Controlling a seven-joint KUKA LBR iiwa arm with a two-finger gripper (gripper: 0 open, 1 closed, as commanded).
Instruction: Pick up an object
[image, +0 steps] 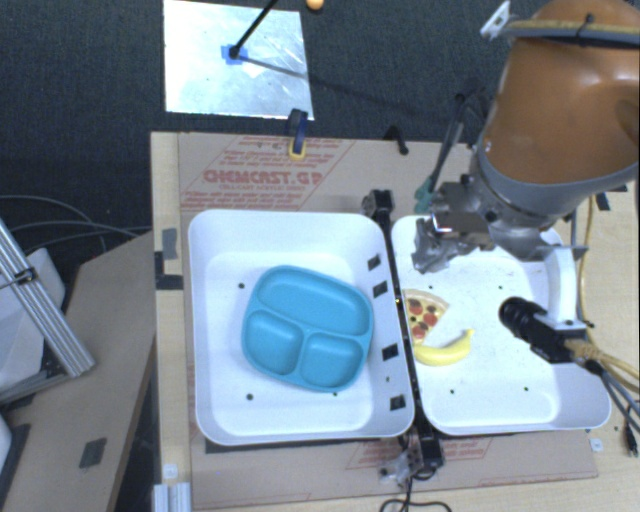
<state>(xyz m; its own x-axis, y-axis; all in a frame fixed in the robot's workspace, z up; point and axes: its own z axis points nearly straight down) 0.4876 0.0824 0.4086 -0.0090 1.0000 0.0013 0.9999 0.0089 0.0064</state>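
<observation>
Seen from above: looks barely begun; nothing lifted yet; banana (445, 348) and pizza slice (424, 313) lying close together in the arm-side bin (500, 405); blue tray (305, 328) lying in the other bin (230, 400); jaws hanging near the pizza slice, on its far side; apart or together, cannot tell; going down, grabbing and lifting all left.

**Around the bins**

The desk (120, 300) carries a cardboard sheet (265, 175) printed with red lettering — two shallow white bins sit on it side by side. At the card's far edge is a small yellow and blue clamp (297, 135). Beyond it, a shiny metal plate (235, 60) lies on dark carpet (70, 100). An aluminium rail (35, 300) slants in at the left — thin cables (50, 212) trail nearby.
</observation>
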